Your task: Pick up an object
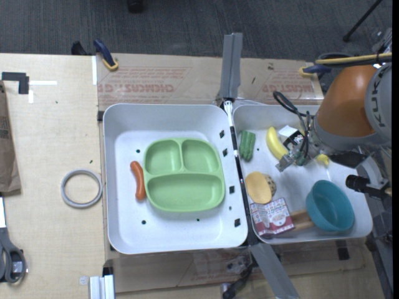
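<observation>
In the right bin [293, 173] lie a yellow banana [275, 143], a green cucumber-like piece [247, 145], a tan round bun [259, 187], a red-and-white packet [272, 217] over a wooden stick, and a teal bowl [329, 205]. My gripper [290, 159] hangs just right of the banana, above the bin floor, with nothing visibly between its fingers. The left bin [124, 185] holds a green divided plate [184, 174] and an orange carrot-like piece [138, 180] at the plate's left.
A grey tape ring [81, 187] lies on the bench left of the bins. A grey divider bar [231, 67] rises behind the seam between the bins. The arm's orange band [349, 101] looms over the right bin's far right corner.
</observation>
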Available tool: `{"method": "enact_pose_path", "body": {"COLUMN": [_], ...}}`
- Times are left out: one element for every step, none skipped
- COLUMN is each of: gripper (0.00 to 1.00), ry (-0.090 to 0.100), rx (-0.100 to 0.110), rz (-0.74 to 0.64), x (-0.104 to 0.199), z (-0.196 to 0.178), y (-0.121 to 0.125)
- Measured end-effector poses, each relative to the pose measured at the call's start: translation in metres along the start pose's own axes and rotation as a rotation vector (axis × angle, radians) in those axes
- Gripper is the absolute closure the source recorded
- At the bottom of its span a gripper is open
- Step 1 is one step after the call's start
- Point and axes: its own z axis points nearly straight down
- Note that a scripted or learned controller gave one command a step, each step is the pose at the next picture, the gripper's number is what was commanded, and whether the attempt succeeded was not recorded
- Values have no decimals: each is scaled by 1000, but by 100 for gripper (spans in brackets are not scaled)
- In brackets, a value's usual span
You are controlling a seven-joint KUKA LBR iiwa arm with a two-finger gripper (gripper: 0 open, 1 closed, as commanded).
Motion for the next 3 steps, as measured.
{"method": "enact_pose_path", "body": {"gripper": [100,100,100], "ry": [28,20,19], "rx": [30,40,41], "rz": [-7,509,586], "x": [-24,-11,-52], "z": [-90,-103,-69], "y": [6,52,62]}}
